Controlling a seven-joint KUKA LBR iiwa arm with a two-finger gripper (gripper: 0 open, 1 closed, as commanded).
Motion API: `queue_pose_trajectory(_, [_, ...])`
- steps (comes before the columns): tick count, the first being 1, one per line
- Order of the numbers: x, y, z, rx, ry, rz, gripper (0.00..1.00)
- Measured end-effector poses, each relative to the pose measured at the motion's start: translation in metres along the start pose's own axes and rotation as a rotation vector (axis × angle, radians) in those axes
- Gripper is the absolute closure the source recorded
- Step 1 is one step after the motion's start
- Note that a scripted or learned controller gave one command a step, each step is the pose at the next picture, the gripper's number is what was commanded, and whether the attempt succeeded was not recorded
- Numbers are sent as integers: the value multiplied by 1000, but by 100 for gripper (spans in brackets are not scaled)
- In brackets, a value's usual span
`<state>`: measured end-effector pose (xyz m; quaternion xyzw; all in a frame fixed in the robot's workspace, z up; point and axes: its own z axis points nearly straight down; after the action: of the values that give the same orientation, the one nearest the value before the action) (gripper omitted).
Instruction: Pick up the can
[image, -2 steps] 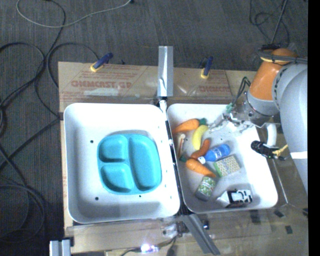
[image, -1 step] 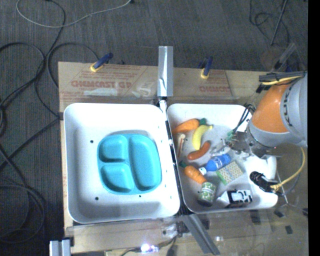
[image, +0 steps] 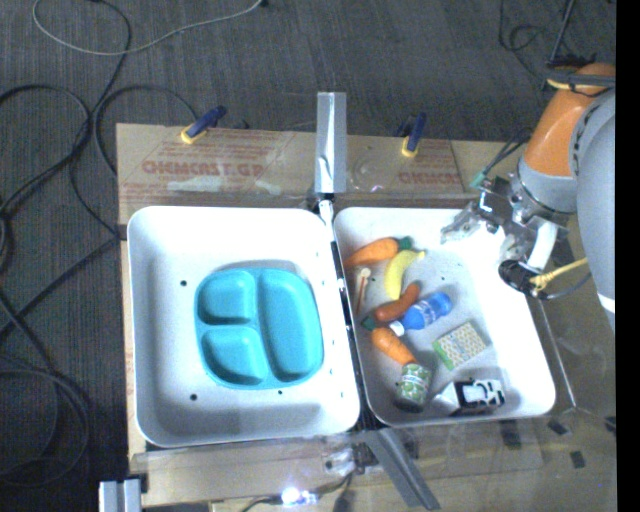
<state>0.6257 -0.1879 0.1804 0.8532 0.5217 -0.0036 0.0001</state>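
Judging progress, we find nothing lifted yet: the can (image: 413, 385) lies well below-left of our hand (image: 478, 215), near the bin's (image: 540, 395) front. Whether our hand is open, we cannot tell.

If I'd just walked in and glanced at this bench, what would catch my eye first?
Probably the bright turquoise three-compartment plastic tray, alone in the left white bin. Next, the jumble in the right white bin: orange toy carrots, a yellow banana, a blue-labelled bottle and a small green can lying near its front edge. The grey arm with its orange band looms at that bin's far right corner.
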Motion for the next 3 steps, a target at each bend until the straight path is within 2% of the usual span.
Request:
queue_pose_trajectory(1, [-37,-44,89,11,17,-4,0])
queue_pose_trajectory(2, [-25,-6,-15,1,-1,392,0])
queue_pose_trajectory(3, [-33,-44,91,2,2,531,0])
